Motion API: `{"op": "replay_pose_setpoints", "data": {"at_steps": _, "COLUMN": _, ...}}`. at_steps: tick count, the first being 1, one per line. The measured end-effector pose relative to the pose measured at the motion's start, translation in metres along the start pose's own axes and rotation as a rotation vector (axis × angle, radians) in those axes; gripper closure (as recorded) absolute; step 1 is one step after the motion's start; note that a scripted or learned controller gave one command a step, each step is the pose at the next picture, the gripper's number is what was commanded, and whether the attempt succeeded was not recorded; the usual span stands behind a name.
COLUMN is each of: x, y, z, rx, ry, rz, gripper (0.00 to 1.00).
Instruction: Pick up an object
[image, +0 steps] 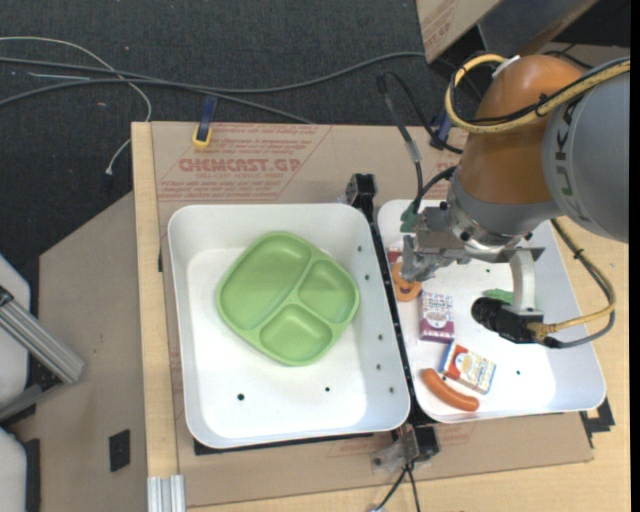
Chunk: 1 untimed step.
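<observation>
Gripper (408, 272) over small orange object (405, 289), finger state unclear, right bin (580, 380)

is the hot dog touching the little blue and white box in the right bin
Apart. The camera view shows a thin strip of white bin floor between the hot dog and the box just above it.

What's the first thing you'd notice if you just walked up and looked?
Probably the big green divided plate lying alone in the left bin. Next, the grey and orange robot arm hanging over the right bin, where a toy hot dog and small boxes lie.
</observation>
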<state>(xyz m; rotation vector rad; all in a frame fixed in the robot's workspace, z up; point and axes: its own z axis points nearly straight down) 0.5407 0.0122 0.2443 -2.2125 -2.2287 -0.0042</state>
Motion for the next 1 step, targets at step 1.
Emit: {"op": "replay_pose_setpoints", "data": {"at_steps": 1, "x": 0.0513, "y": 0.0005, "z": 0.0216, "rx": 0.007, "ry": -0.001, "rz": 0.002, "gripper": 1.00}}
